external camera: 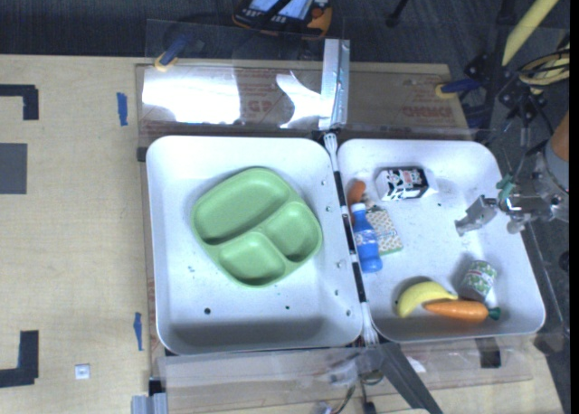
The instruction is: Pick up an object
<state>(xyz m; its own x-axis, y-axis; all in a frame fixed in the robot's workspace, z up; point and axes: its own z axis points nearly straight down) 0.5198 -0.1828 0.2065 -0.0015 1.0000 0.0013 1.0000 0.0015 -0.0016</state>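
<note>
The end effector hangs over the right bin, close to its right wall, and it is too small and blurry here to tell what it is doing or whether it has anything. No toy looks caught in it. The things it could pick are all in the right bin. A little milk carton lies near the top, and a blue bottle lies along the left wall with a patterned packet touching it. A banana, a carrot and a small cup sit bunched together at the bottom. The left bin has a green tray in it. Lots could go wrong. Right under the end effector there is mostly bare bin floor, so if it goes straight down it may grab nothing. The banana, carrot and cup are so close that it might push one away while reaching for another. The carrot and banana are round and smooth, so they might slip out. The bottle is tight against the wall, so there is little room to reach around it.
</note>
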